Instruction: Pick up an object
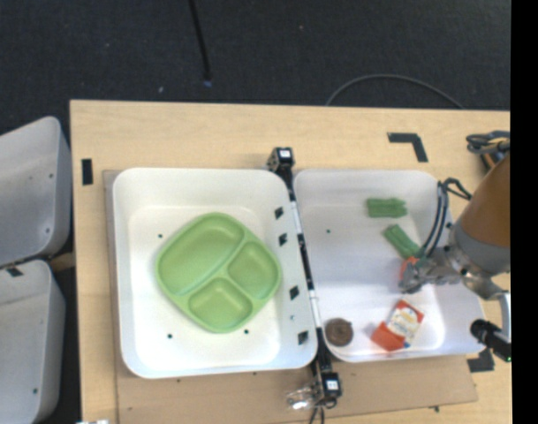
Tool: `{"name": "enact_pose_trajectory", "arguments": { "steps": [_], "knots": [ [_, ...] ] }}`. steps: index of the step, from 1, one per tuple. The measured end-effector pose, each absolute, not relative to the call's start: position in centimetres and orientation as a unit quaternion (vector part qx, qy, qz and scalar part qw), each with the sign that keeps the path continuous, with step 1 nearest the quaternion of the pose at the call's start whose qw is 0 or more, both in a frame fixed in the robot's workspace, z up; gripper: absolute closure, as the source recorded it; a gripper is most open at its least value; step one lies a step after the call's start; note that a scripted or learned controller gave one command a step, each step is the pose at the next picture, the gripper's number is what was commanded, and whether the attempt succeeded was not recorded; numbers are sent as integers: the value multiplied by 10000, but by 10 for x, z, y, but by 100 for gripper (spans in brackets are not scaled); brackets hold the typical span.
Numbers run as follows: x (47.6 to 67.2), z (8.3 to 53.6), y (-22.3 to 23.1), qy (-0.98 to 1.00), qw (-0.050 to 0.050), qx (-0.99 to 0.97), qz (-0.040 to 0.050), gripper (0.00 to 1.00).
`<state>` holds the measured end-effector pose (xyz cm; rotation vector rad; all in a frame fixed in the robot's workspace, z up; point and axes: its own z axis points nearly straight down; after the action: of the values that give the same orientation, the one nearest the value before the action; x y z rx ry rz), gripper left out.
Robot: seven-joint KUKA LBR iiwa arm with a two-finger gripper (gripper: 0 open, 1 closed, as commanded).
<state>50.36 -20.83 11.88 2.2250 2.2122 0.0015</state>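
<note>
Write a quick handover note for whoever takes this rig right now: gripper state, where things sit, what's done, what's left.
Gripper: low in the right bin, beside the lower green block; open or shut cannot be told.
Right bin: upper green block, red-and-white packet, brown round piece.
Left bin: green divided plate.
Done: no object visibly lifted.
Left: grasp and lift one object.

In the right bin (339,237), we find open floor from 9 to 11 o'clock. Two green blocks (385,208) (399,239) obstruct 1 o'clock, the gripper (416,275) occupies 3 o'clock, and a red-white packet (398,325) and brown disc (339,330) crowd 5 to 7 o'clock.
</note>
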Motion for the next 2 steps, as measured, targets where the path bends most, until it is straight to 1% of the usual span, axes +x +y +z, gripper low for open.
{"name": "enact_pose_trajectory", "arguments": {
  "steps": [1, 2],
  "knots": [
    [506, 165, -202, 7083, 28, 7059, 12, 100],
    [509, 228, -210, 7082, 46, 7060, 16, 100]
  ]
}}
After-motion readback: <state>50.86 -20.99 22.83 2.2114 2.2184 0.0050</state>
